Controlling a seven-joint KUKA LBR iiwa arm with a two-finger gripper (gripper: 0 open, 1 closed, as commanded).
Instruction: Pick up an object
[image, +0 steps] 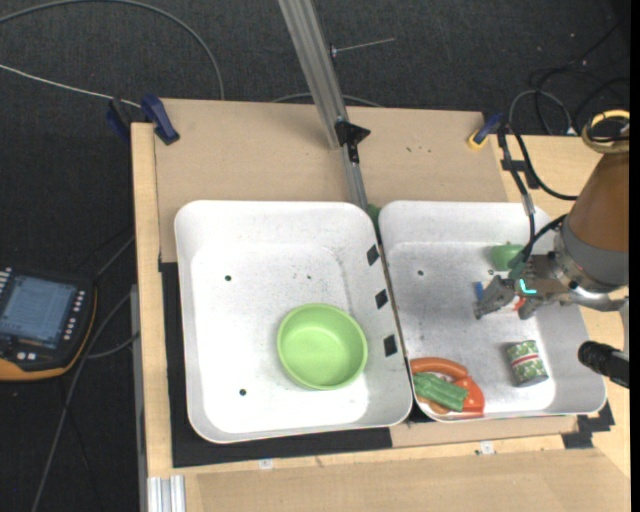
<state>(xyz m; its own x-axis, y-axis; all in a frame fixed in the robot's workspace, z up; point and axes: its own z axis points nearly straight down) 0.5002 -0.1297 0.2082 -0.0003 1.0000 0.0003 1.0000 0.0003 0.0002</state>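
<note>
My gripper (505, 302) hangs over the middle of the right bin (440, 235), fingers spread apart and open, with only white bin floor between them. A small green object (505, 255) lies just behind it, partly covered by the wrist. A small can with a green label (526, 362) sits in front of the gripper to the right. At the bin's front edge lies an orange dish holding a green vegetable (447, 388). A green bowl (321, 346) sits in the left bin (230, 240).
A metal pole (322, 75) slants down from the top to the gap between the bins. Black clips line the divider. Cables run at the bench's right, and a teach pendant (40, 320) lies off the bench at left.
</note>
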